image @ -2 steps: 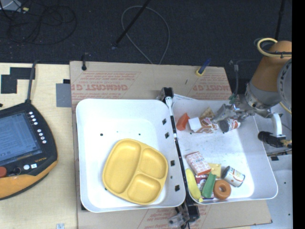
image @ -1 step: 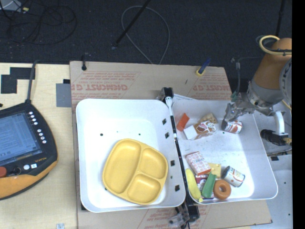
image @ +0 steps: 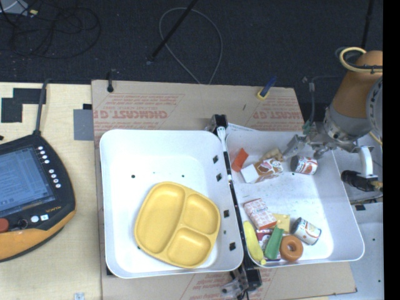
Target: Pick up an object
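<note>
My gripper (image: pixel 305 154) hangs over the far right part of the right bin (image: pixel 342 212), reaching in from the right edge, and it is open. A small red and white can (image: pixel 304 165) lies on its side right at the fingertips, apart from the other items. Left of the can lie a red and white packet (image: pixel 269 167) and an orange-red block (image: pixel 239 160). At the bin's near end a red and white box (image: pixel 258 213), a banana (image: pixel 251 239), a green piece (image: pixel 274 242), a brown ring (image: pixel 291 249) and a second can (image: pixel 307 230) are clustered.
A yellow divided plate (image: pixel 177 224) lies in the left bin (image: pixel 125 167). A black divider rail (image: pixel 226 186) runs between the bins. A teach pendant (image: pixel 28 186) sits on the bench at far left. Cables trail over the dark floor behind.
</note>
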Robot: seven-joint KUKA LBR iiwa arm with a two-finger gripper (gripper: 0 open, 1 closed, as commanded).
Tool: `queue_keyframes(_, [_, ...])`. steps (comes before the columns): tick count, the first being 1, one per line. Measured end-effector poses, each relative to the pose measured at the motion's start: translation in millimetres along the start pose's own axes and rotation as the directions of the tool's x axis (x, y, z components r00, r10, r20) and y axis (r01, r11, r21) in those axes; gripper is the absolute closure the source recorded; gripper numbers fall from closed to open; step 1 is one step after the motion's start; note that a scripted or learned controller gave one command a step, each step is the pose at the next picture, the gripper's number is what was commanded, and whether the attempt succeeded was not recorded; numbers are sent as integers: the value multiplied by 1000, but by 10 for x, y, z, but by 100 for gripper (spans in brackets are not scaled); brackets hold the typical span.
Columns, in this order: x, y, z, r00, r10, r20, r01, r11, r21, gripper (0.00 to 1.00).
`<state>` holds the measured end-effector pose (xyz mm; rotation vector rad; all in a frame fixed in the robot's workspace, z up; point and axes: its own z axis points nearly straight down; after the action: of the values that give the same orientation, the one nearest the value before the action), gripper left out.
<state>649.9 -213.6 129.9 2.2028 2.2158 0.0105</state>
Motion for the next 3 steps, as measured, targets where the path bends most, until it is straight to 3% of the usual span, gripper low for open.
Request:
queue_keyframes(1, [823,-56,5,1000,0,-12,0,1000,22,0])
queue_keyframes(2, [943,-48,228,1000,6,-6,-6,1000,15,0])
queue_keyframes(3, [1106,-733,418,1000,10,-10,-9,1000,25,0])
